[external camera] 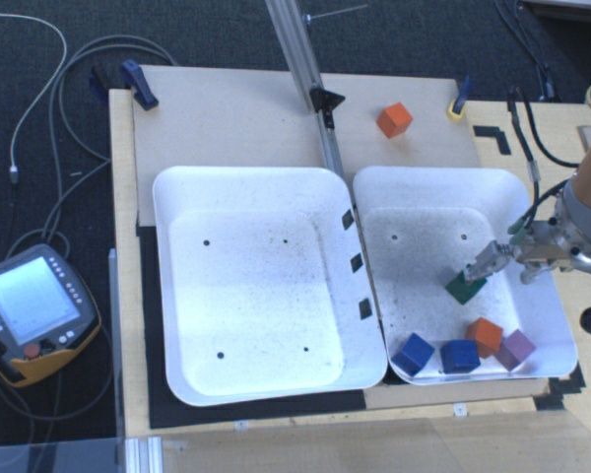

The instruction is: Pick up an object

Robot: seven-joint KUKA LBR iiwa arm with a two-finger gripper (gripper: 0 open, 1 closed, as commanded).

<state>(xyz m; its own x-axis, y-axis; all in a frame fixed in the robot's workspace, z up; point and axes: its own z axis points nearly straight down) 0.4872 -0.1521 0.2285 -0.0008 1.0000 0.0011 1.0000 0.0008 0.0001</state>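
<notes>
**Robot arm reaches a green block in the right bin**

The gripper (476,274), entering from the right, sits low over the right bin (374,190), its fingers closed around a dark green block (463,289). Near the bin's front edge lie two blue blocks (413,352), an orange block (486,334) and a purple block (517,347). Another orange cube (395,119) rests on the worktop (227,116) behind.

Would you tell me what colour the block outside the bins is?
Orange block, clear in the camera view.

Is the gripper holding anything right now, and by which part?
Cannot be told: the gripper sits right at the green block, but a grip isn't visible.
</notes>
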